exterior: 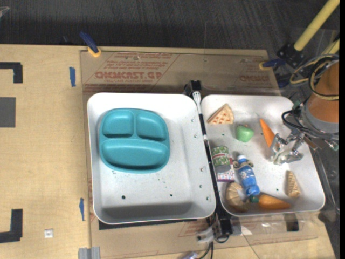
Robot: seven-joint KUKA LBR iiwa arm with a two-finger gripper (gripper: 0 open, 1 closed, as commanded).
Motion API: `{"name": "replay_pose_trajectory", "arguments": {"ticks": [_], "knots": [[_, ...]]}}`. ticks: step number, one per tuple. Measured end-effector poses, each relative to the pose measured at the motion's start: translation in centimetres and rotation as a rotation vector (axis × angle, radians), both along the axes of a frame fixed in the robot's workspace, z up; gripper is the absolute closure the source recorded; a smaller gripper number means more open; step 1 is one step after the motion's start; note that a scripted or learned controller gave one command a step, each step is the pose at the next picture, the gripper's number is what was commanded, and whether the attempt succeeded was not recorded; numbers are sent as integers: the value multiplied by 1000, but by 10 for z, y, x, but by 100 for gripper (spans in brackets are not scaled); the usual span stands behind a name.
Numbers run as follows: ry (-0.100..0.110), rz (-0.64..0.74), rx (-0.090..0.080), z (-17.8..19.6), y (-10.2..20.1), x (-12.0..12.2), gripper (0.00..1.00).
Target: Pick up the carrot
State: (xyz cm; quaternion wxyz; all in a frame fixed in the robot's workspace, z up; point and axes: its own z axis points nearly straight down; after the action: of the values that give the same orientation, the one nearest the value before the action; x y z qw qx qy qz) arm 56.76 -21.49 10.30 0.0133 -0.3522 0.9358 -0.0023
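Note:
A thin orange carrot (267, 133) lies in the right bin (312, 171), pointing toward the bin's upper middle. My gripper (285, 150) hangs low over the bin just right of the carrot's lower end, close beside it. Its metal fingers look spread and open, with nothing between them. A second, thicker orange carrot-like piece (273, 202) rests at the bin's front edge. The arm's orange band (326, 107) sits above the wrist at the right.
The right bin also holds a pizza wedge (221, 114), a green piece (245, 133), a striped packet (221, 156), a blue bottle (247, 179), a bread piece (234, 193) and a cone (292, 183). A teal divided plate (133, 139) lies in the left bin (145, 198).

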Motion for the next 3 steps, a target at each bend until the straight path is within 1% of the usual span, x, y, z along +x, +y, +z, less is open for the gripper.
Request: {"name": "replay_pose_trajectory", "arguments": {"ticks": [1,2,3], "knots": [[7,834,-17,-13,11,-2,100],[13,905,-21,-12,62,-68,100],[5,1221,-25,-13,69,42,100]]}}
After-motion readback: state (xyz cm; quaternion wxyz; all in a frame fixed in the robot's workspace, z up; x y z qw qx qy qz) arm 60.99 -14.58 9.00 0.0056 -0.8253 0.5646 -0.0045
